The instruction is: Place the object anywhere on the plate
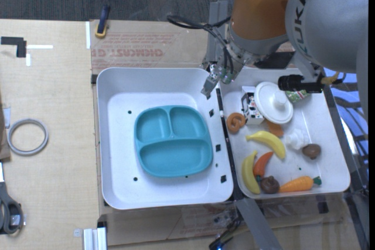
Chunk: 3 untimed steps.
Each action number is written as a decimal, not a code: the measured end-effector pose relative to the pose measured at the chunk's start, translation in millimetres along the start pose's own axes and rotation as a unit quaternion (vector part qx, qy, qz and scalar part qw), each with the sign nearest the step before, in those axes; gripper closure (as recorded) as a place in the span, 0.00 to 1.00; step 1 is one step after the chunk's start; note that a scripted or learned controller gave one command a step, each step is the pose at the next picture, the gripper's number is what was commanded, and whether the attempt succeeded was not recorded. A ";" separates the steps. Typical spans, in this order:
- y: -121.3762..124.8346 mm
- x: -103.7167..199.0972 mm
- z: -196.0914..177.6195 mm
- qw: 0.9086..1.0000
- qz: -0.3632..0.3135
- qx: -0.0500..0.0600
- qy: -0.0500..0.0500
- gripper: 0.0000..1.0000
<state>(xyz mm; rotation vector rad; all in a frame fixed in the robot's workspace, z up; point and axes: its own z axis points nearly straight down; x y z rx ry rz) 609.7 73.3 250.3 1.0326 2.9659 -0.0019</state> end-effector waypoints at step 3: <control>-24.3 37.8 59.6 1.000 -0.029 0.000 0.001 1.00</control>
